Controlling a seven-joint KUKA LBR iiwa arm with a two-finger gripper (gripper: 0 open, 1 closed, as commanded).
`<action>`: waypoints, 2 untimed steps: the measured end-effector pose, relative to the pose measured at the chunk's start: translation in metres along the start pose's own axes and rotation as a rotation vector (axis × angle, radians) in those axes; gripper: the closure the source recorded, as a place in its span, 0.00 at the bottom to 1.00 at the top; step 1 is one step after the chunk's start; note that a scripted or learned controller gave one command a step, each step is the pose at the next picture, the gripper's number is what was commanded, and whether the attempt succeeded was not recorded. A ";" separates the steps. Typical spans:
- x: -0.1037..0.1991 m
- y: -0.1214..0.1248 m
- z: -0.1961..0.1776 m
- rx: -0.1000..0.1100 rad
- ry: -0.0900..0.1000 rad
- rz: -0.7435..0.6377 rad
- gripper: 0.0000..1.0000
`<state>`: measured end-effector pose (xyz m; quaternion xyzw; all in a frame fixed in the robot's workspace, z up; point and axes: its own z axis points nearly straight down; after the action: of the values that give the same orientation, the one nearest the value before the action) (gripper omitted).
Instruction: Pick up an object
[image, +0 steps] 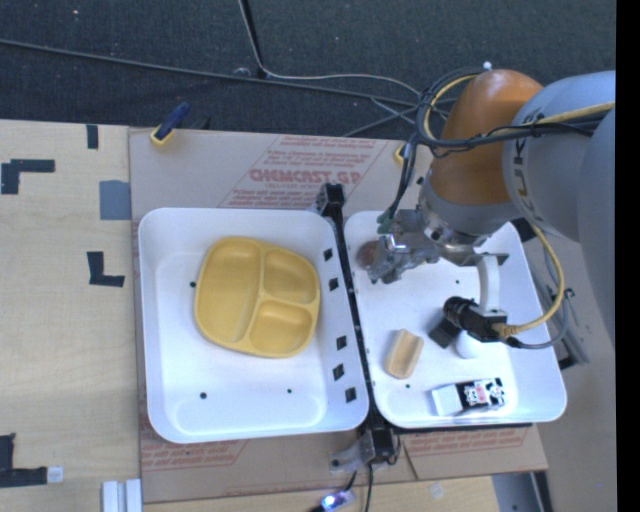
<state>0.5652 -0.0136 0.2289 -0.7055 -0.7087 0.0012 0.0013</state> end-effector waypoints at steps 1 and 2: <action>0.050 0.002 0.003 -0.002 0.001 -0.002 1.00; 0.094 -0.005 0.009 -0.001 0.000 -0.001 1.00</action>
<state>0.5594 0.0804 0.2204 -0.7050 -0.7092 0.0009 0.0012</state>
